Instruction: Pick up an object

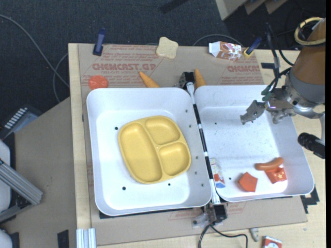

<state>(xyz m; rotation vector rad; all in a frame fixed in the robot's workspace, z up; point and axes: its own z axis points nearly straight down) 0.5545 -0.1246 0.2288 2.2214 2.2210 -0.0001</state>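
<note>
Orange block [248,182]: right bin [232,138], near front edge.
Sausage [269,164]: just behind it.
Red piece [276,174]: touching sausage.
Yellow tray [154,149]: left bin [103,138].
Gripper [265,111]: above right bin, fingers apart, grasping nothing.

Lower right of the frame: an orange block [248,182], red block [277,174] and orange-red sausage [268,164], lying bunched together.

Arm [309,71] extends from right; end effector [252,113] angled down-left
</note>
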